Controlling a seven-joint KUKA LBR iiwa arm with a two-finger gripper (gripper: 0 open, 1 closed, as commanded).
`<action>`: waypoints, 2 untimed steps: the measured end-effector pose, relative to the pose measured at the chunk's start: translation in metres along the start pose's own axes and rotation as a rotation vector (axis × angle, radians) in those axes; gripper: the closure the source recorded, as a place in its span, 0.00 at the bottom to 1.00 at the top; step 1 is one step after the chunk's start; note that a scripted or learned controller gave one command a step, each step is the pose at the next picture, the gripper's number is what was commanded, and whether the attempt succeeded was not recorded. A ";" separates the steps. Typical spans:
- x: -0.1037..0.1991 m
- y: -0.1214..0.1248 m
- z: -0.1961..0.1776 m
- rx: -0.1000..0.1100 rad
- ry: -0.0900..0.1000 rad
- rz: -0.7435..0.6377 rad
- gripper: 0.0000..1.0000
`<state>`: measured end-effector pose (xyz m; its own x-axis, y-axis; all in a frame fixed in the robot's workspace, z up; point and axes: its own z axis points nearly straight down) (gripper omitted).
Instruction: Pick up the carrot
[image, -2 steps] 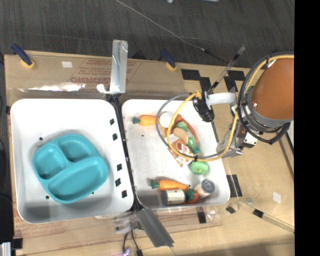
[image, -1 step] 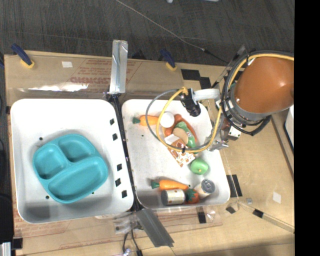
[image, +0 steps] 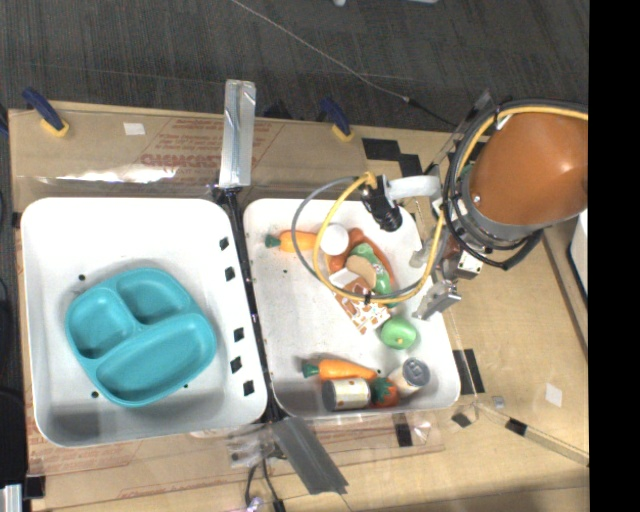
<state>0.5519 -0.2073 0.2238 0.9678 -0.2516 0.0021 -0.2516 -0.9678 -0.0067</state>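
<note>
Two white bins stand side by side on the desk (image: 560, 400). The left bin (image: 50, 230) holds a teal divided plate (image: 140, 335) lying a little toward 6 o'clock of its middle. The right bin (image: 285, 320) holds the clutter. A carrot (image: 342, 370) lies flat near the bin's 6 o'clock wall, its green top pointing to 9 o'clock, with a can (image: 348, 393) on its side touching it at 6 o'clock and a small round tin (image: 415, 374) just beside it at 3 o'clock. A second carrot (image: 297, 240) lies at the bin's 11 o'clock corner, its green end also toward 9 o'clock, with a white round thing (image: 333, 240) touching it at 3 o'clock. A green apple (image: 398, 332) sits near the 3 o'clock wall, and a patterned card (image: 362, 312) lies just beside it at 10 o'clock. The arm (image: 530, 165) hangs over the bin's 2 o'clock corner, and a yellow cable (image: 322, 272) loops from it across the bin's upper half. The jaws hang by the 3 o'clock wall, well apart from both carrots; I cannot tell whether they stand wide or narrow, and nothing shows between them.
</note>
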 end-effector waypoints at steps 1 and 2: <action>-0.048 0.012 0.085 -0.006 0.010 -0.052 0.00; -0.062 -0.049 0.117 -0.013 0.037 0.114 0.00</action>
<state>0.5042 -0.1435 0.1073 0.9322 -0.3598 0.0388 -0.3602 -0.9329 0.0036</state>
